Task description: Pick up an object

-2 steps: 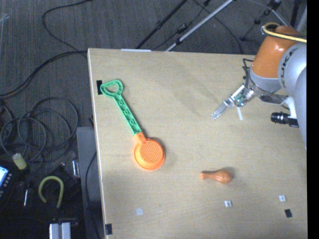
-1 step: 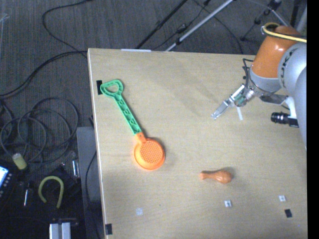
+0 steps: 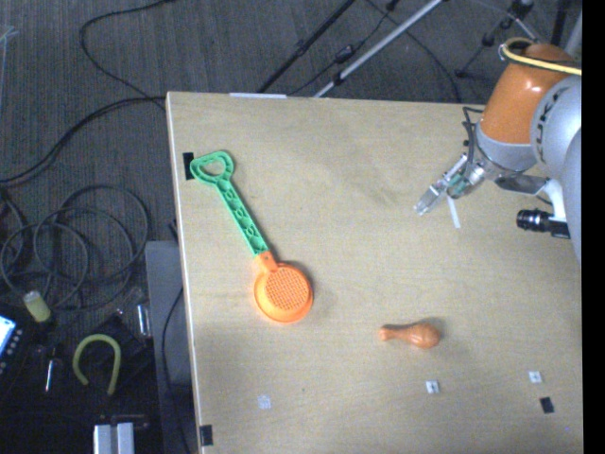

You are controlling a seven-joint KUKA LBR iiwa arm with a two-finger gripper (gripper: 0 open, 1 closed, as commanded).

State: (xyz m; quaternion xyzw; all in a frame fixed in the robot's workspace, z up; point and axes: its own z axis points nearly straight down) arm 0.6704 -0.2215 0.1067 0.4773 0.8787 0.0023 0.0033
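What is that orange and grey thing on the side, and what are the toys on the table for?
That is a robot arm, seen by a camera looking down from above. It reaches in from the right. At its tip is a small hand with two thin fingers, hovering over the pale board; nothing is between them. On the board lie a green-handled strainer with an orange round end and a small orange piece shaped like a chicken leg. The robot's job is to pick one up. The floor beside it has cables.
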